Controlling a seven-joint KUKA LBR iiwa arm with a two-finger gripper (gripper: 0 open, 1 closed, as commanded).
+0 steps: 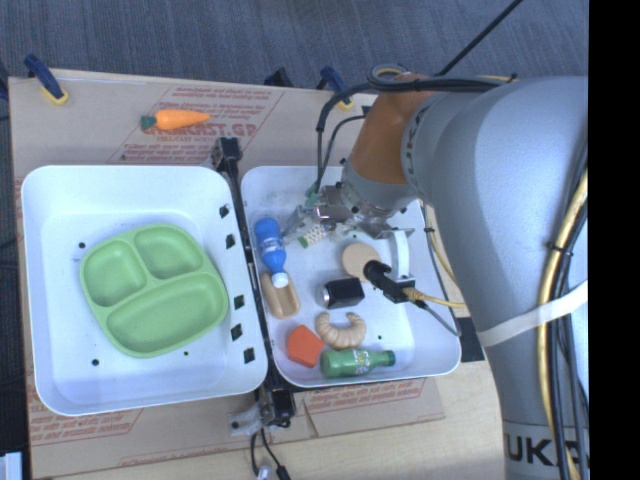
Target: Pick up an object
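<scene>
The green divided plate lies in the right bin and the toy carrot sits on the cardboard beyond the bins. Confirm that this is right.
Not quite. The camera view shows the green divided plate in the left bin, not the right one. The rest stands: the toy carrot sits on the cardboard beyond the bins.

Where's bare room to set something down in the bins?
Left bin: bare floor all round the green divided plate, widest along its right wall. Right bin: crowded; blue bottle, black cylinder, croissant and green bottle sit close together.

Two bins (40, 268), one plate (155, 290), one carrot (176, 120)
</scene>
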